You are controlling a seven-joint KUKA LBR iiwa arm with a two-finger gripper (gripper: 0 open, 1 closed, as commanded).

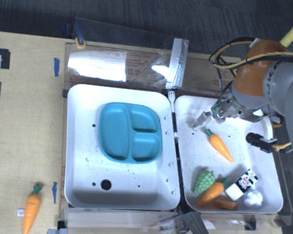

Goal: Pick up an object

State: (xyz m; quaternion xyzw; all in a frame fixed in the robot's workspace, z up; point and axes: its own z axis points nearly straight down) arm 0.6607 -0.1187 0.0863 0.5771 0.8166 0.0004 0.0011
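- Lowest in view, a toy carrot lies alone on the tan bench, outside both bins.
- Left bin holds a blue divided plate, with bare white floor along its near edge.
- Right bin crowds its near corner: green vegetable, a second carrot, black-and-white toy.
- Another carrot lies mid-bin, just beside the gripper, whose fingers look spread, holding nothing.
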